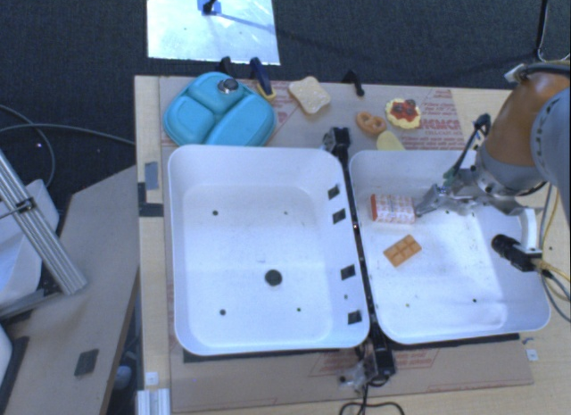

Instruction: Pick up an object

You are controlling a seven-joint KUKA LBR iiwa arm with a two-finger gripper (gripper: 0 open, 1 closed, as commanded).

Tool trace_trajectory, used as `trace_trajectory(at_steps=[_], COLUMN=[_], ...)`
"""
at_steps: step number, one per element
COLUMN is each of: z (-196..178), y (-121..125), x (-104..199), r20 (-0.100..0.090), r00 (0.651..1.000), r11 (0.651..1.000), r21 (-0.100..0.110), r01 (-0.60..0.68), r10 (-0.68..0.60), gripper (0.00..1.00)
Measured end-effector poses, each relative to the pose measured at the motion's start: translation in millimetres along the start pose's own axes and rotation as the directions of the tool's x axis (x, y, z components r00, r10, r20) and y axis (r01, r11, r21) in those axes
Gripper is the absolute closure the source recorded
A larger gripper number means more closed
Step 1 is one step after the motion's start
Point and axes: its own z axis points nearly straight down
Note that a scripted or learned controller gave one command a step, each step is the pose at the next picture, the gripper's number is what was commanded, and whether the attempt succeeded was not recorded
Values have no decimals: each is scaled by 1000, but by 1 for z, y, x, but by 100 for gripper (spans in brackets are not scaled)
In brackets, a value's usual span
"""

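In the right bin a small red-and-white can lies on its side near the bin's left wall. An orange waffle piece lies flat just in front of it. My gripper reaches in from the right, low over the bin floor, with its tip right beside the can's right end. Whether it touches the can I cannot tell. A small dark round piece lies in the middle of the left bin.
Behind the bins on the bench sit a blue divided plate, a toast slice, a pretzel, a small tart and a yellow piece. A black divider runs between the bins.
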Motion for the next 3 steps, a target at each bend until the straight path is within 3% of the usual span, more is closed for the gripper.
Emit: trace_trajectory(at_steps=[1,2,3], z=[-3,-7,-19], y=[46,-58,-32], x=[-16,5,114], r20=[-5,-1,-9], r00=[1000,1000,1000], r11=[1000,1000,1000], r21=[12,5,10], r01=[-2,-7,6], r10=[2,7,-6], gripper=[0,0,0])
